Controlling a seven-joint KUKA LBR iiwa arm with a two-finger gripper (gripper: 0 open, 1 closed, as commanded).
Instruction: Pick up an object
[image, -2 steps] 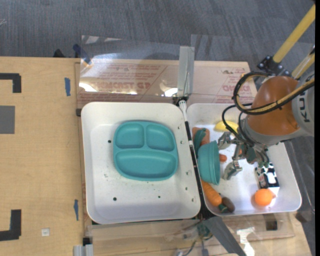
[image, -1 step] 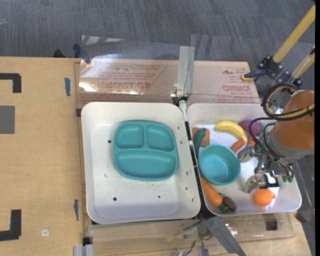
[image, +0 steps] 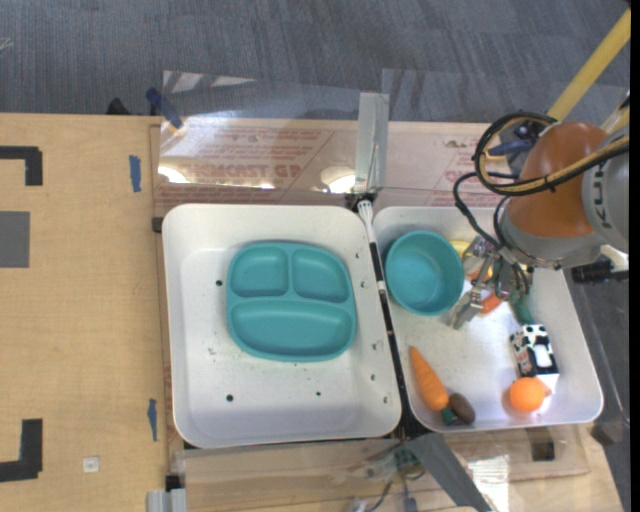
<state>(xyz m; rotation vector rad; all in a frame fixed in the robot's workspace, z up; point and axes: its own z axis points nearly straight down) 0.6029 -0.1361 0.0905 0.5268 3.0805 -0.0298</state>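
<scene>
Two bins face you; your gripper (image: 478, 295) hangs in the right bin (image: 585, 385) beside the teal bowl (image: 423, 271). You cannot tell its fingers' state. The left bin (image: 190, 300) holds a teal plate (image: 291, 301).

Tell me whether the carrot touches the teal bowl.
Apart. The camera view shows bare white bin floor between the carrot and the teal bowl.

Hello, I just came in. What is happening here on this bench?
A grey robot arm reaches into the right bin, and its pincer hangs low beside the teal bowl. A carrot, an orange ball and a black-and-white toy lie loose in that bin. The left bin holds a teal divided plate. Nothing looks picked up yet.
</scene>
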